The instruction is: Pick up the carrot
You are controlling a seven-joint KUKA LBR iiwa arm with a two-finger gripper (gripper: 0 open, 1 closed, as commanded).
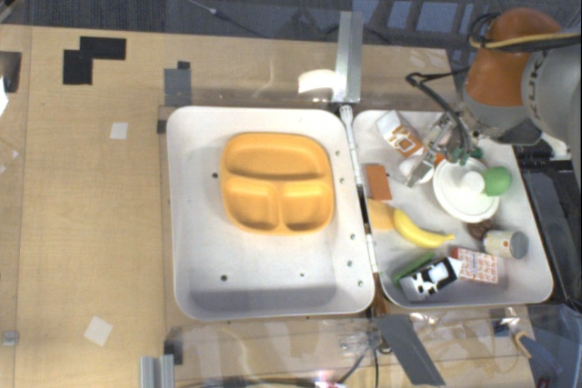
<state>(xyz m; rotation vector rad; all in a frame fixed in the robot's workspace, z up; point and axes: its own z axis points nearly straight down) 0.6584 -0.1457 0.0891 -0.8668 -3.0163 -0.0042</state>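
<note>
Two shallow white bins sit side by side on a pale wooden desk [82,223], seen from above. The left bin [195,286] holds a yellow divided plate [276,182] at its middle. The right bin [532,282] is crowded. It holds a banana [414,229], a white bowl [466,191] with a green ball [496,181] touching its right rim, a white packet with orange print [398,137] and a black-and-white object [429,278]. A printed carton [476,266] lies at the lower right.

No carrot can be identified with certainty. The nearest candidate is a small orange-brown piece [377,183] lying flat just beside the right bin's left wall, above the banana, and it may be something else.

The gripper [427,166] hangs in the upper middle of the right bin, between the packet and the bowl. Whether it is open or closed cannot be told.

If that piece is the target, the gripper would best be moved toward frame left and lowered straight down. It should be spread along the piece's narrow width so the bin wall is not struck. Little room is left there, with the wall on one side and the banana's tip just below. Open floor is found mainly in the left bin around the plate.
</note>
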